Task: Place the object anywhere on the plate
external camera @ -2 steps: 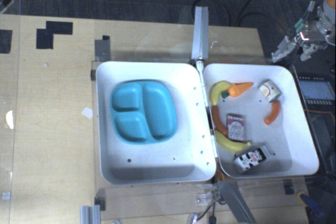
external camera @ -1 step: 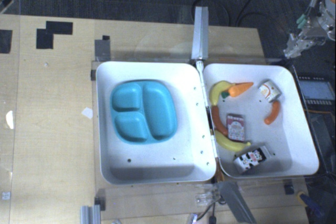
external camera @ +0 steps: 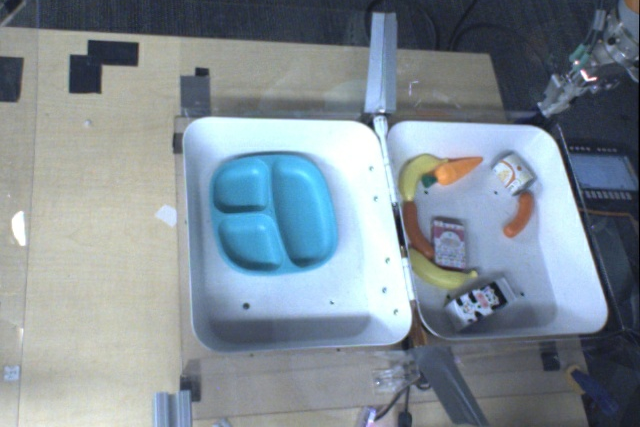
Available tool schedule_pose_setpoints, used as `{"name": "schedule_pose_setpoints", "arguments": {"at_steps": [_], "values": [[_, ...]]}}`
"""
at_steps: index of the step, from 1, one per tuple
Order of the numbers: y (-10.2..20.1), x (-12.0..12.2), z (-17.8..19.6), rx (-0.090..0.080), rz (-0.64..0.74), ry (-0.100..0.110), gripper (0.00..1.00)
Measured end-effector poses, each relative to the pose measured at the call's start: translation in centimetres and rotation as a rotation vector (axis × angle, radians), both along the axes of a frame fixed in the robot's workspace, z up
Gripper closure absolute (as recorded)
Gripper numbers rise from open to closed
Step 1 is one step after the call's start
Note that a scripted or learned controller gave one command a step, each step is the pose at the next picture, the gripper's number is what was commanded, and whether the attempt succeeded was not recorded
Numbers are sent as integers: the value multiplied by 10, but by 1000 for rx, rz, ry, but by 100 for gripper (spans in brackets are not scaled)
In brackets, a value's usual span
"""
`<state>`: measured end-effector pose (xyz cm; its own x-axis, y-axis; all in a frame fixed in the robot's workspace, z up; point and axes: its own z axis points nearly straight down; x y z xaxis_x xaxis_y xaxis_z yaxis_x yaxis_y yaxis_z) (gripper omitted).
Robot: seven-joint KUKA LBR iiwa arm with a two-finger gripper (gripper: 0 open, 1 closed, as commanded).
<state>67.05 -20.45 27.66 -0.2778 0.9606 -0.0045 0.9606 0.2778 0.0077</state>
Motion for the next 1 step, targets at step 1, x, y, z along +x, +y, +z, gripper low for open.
{"name": "schedule_pose_setpoints", "arguments": {"at_steps": [1], "values": [[41,0,-36,0,153,0,100]]}}
